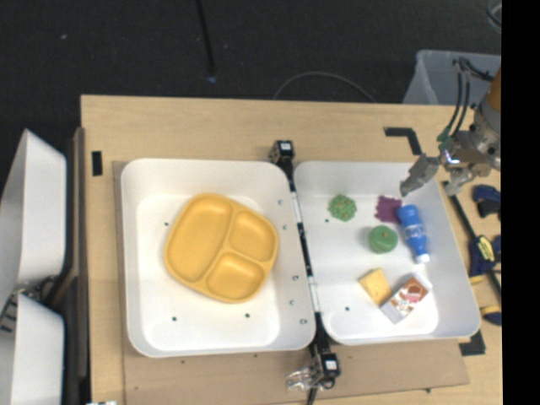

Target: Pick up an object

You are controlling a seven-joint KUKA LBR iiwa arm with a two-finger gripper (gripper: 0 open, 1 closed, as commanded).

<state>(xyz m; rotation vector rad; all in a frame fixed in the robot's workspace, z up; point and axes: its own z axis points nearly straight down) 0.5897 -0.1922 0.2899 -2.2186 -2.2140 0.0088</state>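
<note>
While hovering above the right bin [456,315] near the blue bottle [412,231], the end effector [419,175] holds nothing; its opening cannot be told.

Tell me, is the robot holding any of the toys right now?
No, nothing is held. The gripper hangs over the right bin's top edge, above the blue bottle, with nothing between its jaws.

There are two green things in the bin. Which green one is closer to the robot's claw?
The smooth round green one, sitting right beside the blue bottle. The bumpy green one lies further left, away from the gripper at the bin's top right.
</note>
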